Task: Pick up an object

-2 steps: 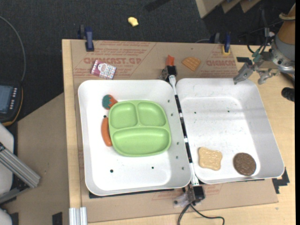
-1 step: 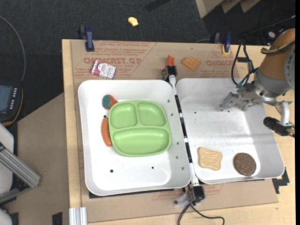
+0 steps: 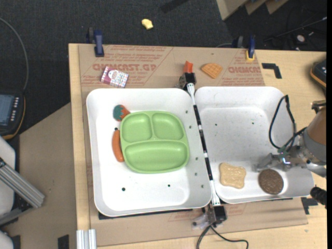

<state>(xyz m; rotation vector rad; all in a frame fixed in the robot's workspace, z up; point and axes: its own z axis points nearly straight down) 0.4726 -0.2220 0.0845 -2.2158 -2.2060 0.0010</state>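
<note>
Bright, even overhead light. White bins [image 3: 150,201] near overexposed, faint shadows only. Dark floor [image 3: 41,14] underexposed, detail lost. Overall soft focus; arm [image 3: 316,139] at right edge blurred.

The cardboard sheet [image 3: 155,66] under the bins bears red print, seemingly "CHEMCAST GP", partly repeated at right.

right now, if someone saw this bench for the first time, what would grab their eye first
The bright green divided plate in the left bin stands out most, with an orange carrot-like piece lying against its left edge. In the right bin, the pincer sits low near the bottom right, just above a round brown disc, and a pale tan piece lies to the disc's left.
</note>
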